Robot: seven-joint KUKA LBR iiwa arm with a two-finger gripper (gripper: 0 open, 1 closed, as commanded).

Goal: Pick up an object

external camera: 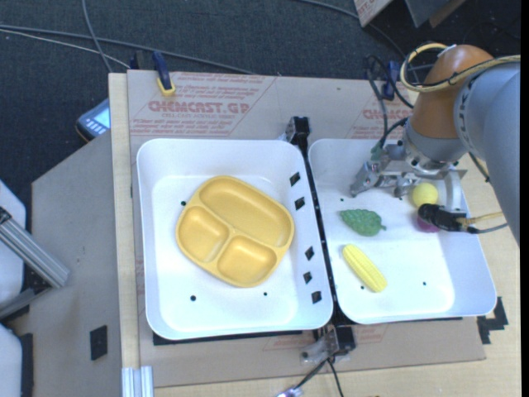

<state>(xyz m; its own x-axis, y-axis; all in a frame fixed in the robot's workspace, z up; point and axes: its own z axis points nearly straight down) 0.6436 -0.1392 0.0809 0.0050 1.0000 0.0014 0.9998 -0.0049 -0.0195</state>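
Objects for picking sit in the right bin (463,292): a green leaf-shaped piece (362,221) near the bin's middle left, a yellow corn cob (364,268) just below it, lying at a slant, and a small yellow ball (424,194) toward the upper right. Beside the ball, at its lower right, I see a dark purple item (430,218), partly covered by arm hardware, so I cannot name it.

From my seat the gripper (397,180) is low over the upper part of the right bin, just left of the yellow ball and well above the green piece in the frame. Its metal parts are bunched under the wrist, and I cannot tell how its jaws stand, nor whether anything lies between them. The arm (488,98) comes in from the frame's right, its orange band (442,98) sitting right above the gripper.

The left bin (157,288) holds a yellow divided plate (235,230) with three compartments, lying flat near its centre. Both bins rest on a cardboard sheet (198,102) with red print.
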